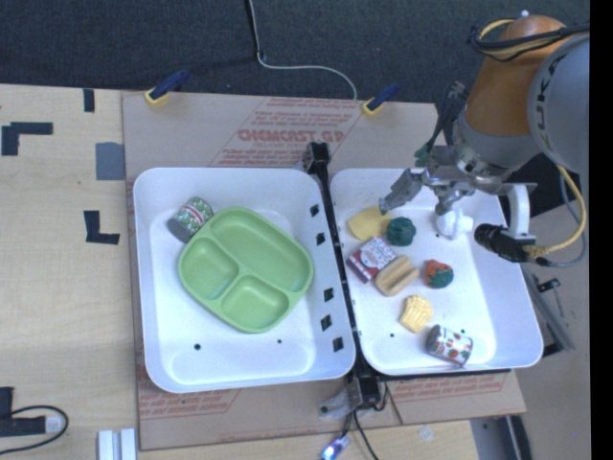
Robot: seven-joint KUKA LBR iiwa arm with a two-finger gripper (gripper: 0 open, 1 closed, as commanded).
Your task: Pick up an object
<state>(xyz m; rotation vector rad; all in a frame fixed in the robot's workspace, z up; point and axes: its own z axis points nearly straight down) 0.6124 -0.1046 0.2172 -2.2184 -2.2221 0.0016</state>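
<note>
My gripper (421, 209) hangs over the back of the right bin (508, 305), its two fingers spread open and nothing between them. Its left fingertip (395, 201) is just above a yellow rounded piece (366, 224) and a dark green lump (400, 230). Further forward lie a red-and-white packet (374, 257), a tan bun-like piece (397, 276), a red piece with a green top (439, 273), a yellow corn piece (415, 311) and a small can (448, 344) on its side.
The left bin (153, 286) holds a green divided plate (245, 268) and a small grey-green can (192, 217) at its back left. A black divider (330, 257) runs between the bins. The arm's orange band (508, 75) and cables sit at the right.
</note>
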